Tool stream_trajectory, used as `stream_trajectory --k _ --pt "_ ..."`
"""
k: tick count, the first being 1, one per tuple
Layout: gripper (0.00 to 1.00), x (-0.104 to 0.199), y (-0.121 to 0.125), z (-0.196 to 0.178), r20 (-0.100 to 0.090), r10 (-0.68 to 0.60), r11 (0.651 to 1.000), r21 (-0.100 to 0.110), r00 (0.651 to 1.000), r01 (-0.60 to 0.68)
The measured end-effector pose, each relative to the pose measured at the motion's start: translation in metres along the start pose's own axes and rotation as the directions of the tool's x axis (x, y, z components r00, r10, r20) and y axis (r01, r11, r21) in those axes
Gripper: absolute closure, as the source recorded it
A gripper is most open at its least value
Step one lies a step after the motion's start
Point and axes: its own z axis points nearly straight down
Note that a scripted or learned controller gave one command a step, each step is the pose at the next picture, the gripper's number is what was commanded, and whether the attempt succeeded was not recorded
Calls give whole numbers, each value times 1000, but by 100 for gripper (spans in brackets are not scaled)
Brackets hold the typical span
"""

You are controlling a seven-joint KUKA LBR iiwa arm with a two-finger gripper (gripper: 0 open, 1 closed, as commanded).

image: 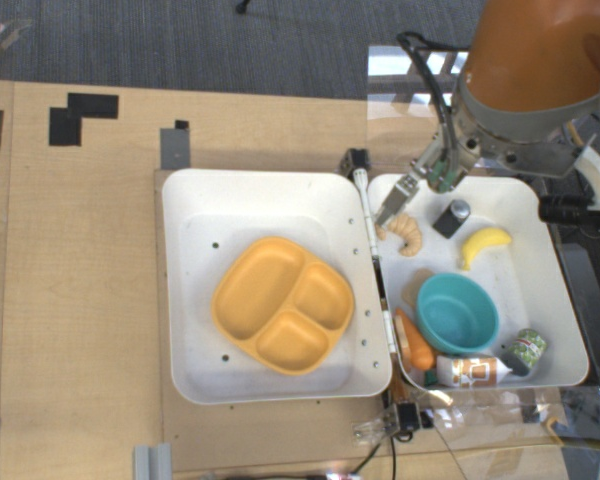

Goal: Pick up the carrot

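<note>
The wooden bench (80, 298) lies under the gripper (420, 193), with dark grey floor (180, 28) behind it. Two white bins (270, 193) sit side by side. The gripper hangs above the right bin, holding nothing. The carrot (413, 340) lies well in front of it, beside a teal bowl (458, 311).

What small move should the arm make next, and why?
Probably shift the gripper toward the near end of the right bin: it hangs at the far end, while the carrot lies near the front, beside the teal bowl.
</note>
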Motion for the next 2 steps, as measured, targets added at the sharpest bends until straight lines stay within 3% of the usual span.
stream_trajectory --k 1,2 --pt "0 36 49 135 -22 4 1000 22 1000 -3" --pt "0 30 55 238 -21 -58 998 21 998 59"
